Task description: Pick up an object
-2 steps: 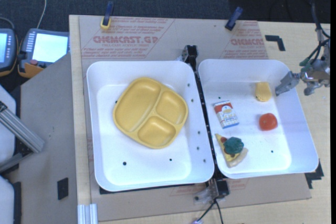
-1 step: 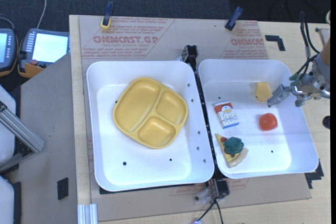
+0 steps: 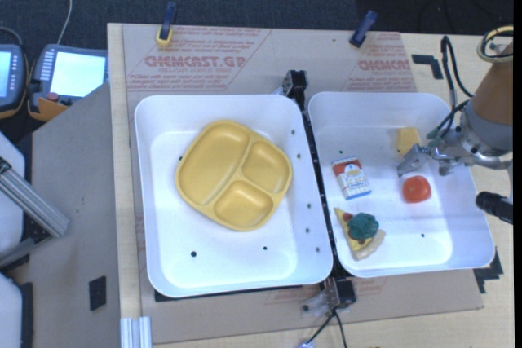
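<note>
- The yellow divided plate (image 3: 235,184) is lying in the left bin (image 3: 155,257), taking up its middle and sitting closer to the far edge than the near one.
- In the right bin (image 3: 465,257), a small red-and-white carton (image 3: 351,178) is resting near the left wall — and nearer the front-left corner a green toy on a yellow wedge (image 3: 361,231) is lying flat.
- The red tomato-like ball (image 3: 417,189) is sitting right of centre, just below the gripper (image 3: 414,160) and slightly toward the near edge.
- A yellow piece (image 3: 407,139) is lying just beyond the gripper, toward the far wall.
- The gripper is hanging over the bin's right half — how its jaws stand cannot be told, and nothing is visibly between them.
</note>
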Motion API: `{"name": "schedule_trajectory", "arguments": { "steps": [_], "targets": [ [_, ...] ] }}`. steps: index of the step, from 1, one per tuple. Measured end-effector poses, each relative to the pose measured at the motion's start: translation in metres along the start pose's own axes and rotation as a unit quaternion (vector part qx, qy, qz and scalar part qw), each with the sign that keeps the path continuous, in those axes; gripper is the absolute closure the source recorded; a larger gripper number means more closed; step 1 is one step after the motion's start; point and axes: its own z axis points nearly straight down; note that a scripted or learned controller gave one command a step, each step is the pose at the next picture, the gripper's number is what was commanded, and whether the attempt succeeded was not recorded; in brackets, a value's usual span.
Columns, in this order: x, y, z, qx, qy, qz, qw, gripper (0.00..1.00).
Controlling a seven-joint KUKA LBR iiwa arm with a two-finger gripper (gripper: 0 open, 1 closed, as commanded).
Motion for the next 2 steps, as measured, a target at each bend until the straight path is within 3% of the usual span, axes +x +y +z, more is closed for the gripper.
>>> {"name": "schedule_trajectory", "arguments": {
  "steps": [1,2],
  "targets": [
    [0.001,0.000,0.035,-0.001,-0.001,0.000,1.0000,0.00],
    [0.000,0.001,0.022,-0.003,-0.002,0.000,1.0000,1.00]
  ]
}}
